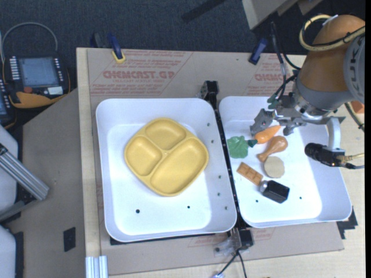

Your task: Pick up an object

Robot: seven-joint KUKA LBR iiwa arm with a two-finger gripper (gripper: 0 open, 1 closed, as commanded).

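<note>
My gripper (273, 126) hangs over the back part of the right bin (330, 204), open, its two grey fingers spread to either side of an orange carrot-shaped piece (267, 135). Whether they touch the piece I cannot tell. Just in front of the carrot lies a tan drumstick (273, 147). A green leafy piece (237, 147) sits to the left, by the bin's wall. Nearer the front lie a round beige piece (274, 167), a brown cracker (250, 172) and a small black block (275, 191).
The left bin (116, 213) holds a yellow divided plate (166, 156). A black cable end (320, 152) on the arm hangs over the right bin's right side. The arm's orange band (330, 45) rises at the back right.
</note>
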